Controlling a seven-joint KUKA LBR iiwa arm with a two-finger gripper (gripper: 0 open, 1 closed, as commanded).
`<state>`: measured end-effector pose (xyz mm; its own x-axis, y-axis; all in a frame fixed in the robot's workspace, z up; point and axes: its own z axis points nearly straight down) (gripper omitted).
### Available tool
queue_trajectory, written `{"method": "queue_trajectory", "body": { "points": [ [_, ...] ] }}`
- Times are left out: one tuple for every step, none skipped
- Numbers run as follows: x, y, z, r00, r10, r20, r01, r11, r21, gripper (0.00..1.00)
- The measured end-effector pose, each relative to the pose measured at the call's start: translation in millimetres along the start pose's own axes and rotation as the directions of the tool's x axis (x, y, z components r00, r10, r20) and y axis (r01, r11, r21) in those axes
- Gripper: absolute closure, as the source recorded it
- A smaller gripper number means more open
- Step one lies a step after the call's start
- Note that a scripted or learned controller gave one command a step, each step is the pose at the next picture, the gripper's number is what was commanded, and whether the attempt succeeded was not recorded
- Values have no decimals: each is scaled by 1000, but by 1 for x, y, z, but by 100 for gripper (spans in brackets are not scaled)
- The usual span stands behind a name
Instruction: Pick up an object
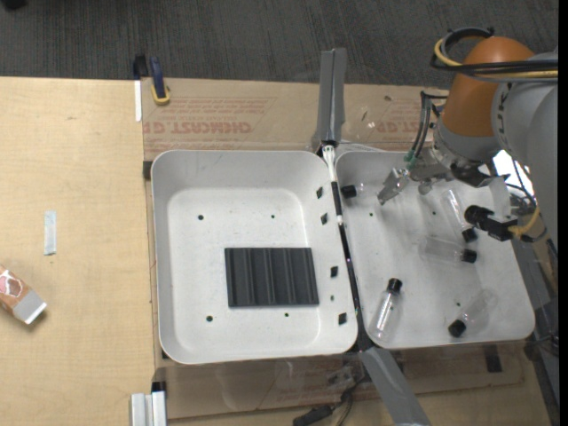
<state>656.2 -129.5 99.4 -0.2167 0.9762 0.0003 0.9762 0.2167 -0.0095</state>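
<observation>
The right bin [506, 327] holds several clear vials with black caps. One vial [385, 306] lies near the bin's front left, and another [470, 313] lies at its front right. Two more vials [454, 209] [444, 251] lie near the middle, close to the arm. A small black cap [348, 191] sits at the back left. My gripper [392, 186] hangs low over the back of the right bin, between that cap and the middle vials, with nothing seen in it. In the left bin [177, 185] a dark ribbed rectangular block [271, 276] lies flat.
A grey upright post [333, 96] stands at the back between the bins. The arm's orange band [484, 65] and cables crowd the right bin's back right corner. On the bench to the left lie a small packet [18, 296] and a white strip [50, 232].
</observation>
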Motion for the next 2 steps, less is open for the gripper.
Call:
{"method": "queue_trajectory", "body": {
  "points": [
    [-54, -10, 7, 998, -69, 3, 69, 998, -9, 0],
    [-82, -51, 7, 986, -164, 1, 164, 986, -12, 0]
  ]
}}
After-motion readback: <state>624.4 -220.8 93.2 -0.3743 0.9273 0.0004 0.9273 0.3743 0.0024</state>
